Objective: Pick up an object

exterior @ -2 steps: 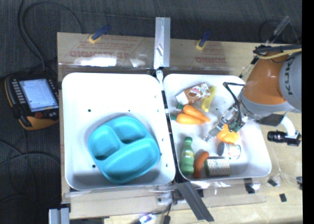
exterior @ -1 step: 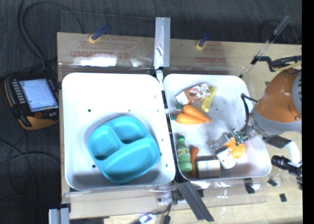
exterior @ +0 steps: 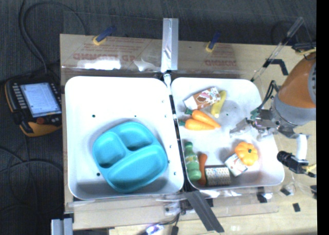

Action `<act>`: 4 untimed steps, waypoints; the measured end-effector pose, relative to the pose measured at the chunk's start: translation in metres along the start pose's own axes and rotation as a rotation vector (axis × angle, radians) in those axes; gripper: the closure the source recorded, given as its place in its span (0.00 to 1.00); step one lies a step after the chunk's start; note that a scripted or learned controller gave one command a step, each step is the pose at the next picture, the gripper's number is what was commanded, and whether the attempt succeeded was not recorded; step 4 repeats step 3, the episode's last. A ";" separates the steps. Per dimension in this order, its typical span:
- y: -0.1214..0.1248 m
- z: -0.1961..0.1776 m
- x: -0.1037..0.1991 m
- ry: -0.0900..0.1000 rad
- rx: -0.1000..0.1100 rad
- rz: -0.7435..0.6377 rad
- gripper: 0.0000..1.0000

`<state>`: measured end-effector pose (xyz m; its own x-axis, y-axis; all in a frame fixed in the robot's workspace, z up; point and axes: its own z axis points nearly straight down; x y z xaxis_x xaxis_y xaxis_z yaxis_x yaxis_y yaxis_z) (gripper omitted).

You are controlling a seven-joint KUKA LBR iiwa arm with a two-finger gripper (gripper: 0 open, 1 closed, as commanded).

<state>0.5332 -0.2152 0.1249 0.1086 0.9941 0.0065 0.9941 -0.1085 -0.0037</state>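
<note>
While I watched from the overhead camera, the arm point(exterior: 300, 92) reached in from the right with its orange band over the rim of the right bin point(exterior: 255, 91), and the tool point(exterior: 245, 125) sat low over that bin's bare white floor. Its thin metal fingers point(exterior: 237, 127) pointed left, and I could not tell whether they were spread or closed; nothing showed between them.

Just below the tool lay a small orange pumpkin point(exterior: 247, 152), round and ribbed with a short green stem. I judged it a light, hollow plastic toy, smooth and somewhat slippery, best taken across its widest ribs. A small white carton point(exterior: 234, 164) with red print touched its lower left side and could get in the way.

To the left of the tool lay a pair of orange carrots point(exterior: 201, 120), tapered and glossy, likely hard plastic that would roll; a grip across the thick middle seemed safest. Above them sat a crinkly printed snack packet point(exterior: 204, 98) beside a yellow banana point(exterior: 219, 103), the packet probably soft and yielding.

Along the bin's lower left lay a green bottle point(exterior: 191, 161), a slim red-orange piece point(exterior: 202, 167) and a grey metal grater point(exterior: 218, 175), the last stiff and rough.

In the left bin point(exterior: 77, 126) rested a blue divided plate point(exterior: 130, 154), wide, shallow and smooth, which I judged hard to pinch except at its rim. Both bins stood on the desk point(exterior: 77, 49).
</note>
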 end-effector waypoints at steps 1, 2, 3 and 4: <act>-0.038 0.029 0.001 0.000 -0.027 -0.126 0.00; -0.039 0.024 -0.001 -0.004 -0.024 -0.124 1.00; 0.021 -0.076 0.036 -0.011 -0.001 0.065 1.00; 0.021 -0.076 0.036 -0.011 -0.001 0.065 1.00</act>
